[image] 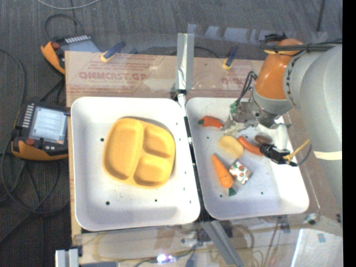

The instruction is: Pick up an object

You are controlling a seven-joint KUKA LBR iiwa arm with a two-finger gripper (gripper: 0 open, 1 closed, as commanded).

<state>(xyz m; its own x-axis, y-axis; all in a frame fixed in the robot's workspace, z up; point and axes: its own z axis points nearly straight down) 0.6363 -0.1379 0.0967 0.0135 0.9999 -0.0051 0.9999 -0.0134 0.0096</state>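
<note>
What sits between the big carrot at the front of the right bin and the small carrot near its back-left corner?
In the camera view, a pale potato lies between the big carrot and the small carrot, slightly right of that line; otherwise bare floor of the right bin.

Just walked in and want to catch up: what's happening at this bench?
A grey robot arm reaches in from the right, its gripper low over the far part of the right bin. That bin holds a carrot, a pale potato-like piece, a small printed can and other toy food. A yellow divided tray lies in the left bin. Nothing looks lifted yet.
</note>
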